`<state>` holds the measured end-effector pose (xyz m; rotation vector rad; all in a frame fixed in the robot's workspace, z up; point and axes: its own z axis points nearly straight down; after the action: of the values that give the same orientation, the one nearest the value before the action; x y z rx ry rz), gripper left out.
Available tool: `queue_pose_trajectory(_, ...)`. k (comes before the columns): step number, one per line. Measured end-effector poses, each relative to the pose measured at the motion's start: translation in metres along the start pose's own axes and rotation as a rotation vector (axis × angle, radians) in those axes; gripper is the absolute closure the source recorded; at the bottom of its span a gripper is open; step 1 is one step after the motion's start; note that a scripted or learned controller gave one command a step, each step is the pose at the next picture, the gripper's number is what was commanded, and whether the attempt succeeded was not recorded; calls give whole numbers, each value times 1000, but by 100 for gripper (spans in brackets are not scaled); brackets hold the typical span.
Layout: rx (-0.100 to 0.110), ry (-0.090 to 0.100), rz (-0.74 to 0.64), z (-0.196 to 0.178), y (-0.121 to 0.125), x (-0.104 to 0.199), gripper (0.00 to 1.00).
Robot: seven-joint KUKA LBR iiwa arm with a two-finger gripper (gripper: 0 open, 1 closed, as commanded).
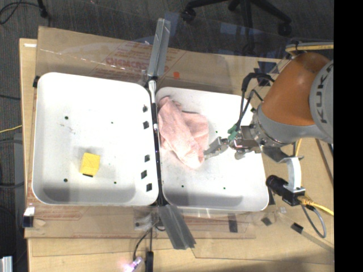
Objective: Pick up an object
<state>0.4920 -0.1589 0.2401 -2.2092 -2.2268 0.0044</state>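
A crumpled pink cloth [180,132] lies in the left part of the right bin [244,194], up against the divider. A small yellow block [90,164] sits in the left bin [51,95], toward its front left. My gripper [214,148] is low over the right bin, its tip at the cloth's lower right edge, touching it or very close. The grey arm with its orange band [295,92] reaches in from the right behind the gripper.
A metal divider bar [156,55] runs between the two bins. Cables and a black connector [281,187] hang by the right bin's front right corner. The bins rest on a wooden bench [85,242] under a taped plastic sheet.
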Motion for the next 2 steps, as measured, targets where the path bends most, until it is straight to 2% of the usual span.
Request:
queue_pose_trajectory(1,-5,-2,-1,-89,32,47,0)
queue_pose_trajectory(2,0,-1,-84,25,33,18,0)
